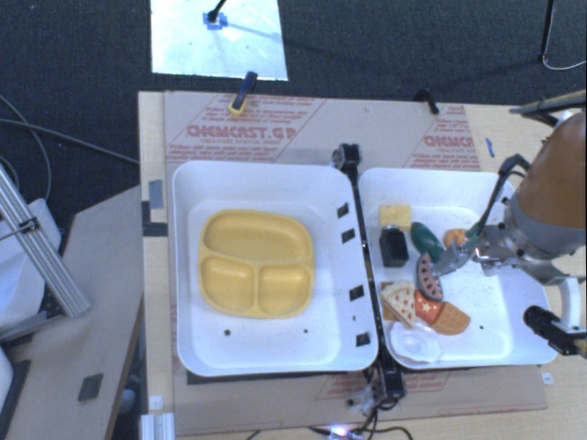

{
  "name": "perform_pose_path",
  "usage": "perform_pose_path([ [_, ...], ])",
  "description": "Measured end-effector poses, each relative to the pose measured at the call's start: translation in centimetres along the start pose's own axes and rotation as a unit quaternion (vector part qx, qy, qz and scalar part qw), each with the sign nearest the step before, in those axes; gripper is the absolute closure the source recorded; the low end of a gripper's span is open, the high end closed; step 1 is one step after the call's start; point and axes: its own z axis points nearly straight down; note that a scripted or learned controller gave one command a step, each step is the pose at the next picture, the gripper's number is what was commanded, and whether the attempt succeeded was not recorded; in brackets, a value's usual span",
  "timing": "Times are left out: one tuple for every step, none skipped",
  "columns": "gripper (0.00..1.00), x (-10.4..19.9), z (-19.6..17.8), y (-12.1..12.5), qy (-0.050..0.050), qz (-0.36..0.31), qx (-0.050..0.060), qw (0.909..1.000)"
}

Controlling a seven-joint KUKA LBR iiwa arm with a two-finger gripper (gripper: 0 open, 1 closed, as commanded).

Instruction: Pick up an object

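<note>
The right bin (491,337) holds a cluster of toy foods at its left side. At the top are a yellow block (395,215) and a black block (393,246). A green piece (425,237) and a small orange piece (456,237) lie to their right. Lower down are a watermelon slice (429,279), a pizza slice (397,302), a red piece (427,307), a tan waffle-like piece (452,320) and a white piece (415,345). My gripper (449,260) reaches in from the right, low over the watermelon slice and the green piece.
The left bin (197,337) holds a yellow divided plate (257,262). A black clamp strip (359,255) runs between the two bins. The arm's grey body (550,209) hangs over the right bin's right side.
</note>
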Motion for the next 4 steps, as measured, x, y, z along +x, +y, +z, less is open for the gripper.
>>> perform_pose_path([
  [0.00,3.7,8.5,-1.6,0.001,-0.001,0.002,1.0000],
  [0.00,2.4,10.1,-1.1,0.005,-0.001,-0.003,1.0000],
  [0.00,2.6,10.2,-1.0,0.002,0.000,-0.005,1.0000],
  [0.00,-1.3,10.6,-1.0,-0.001,0.001,-0.007,1.0000],
])
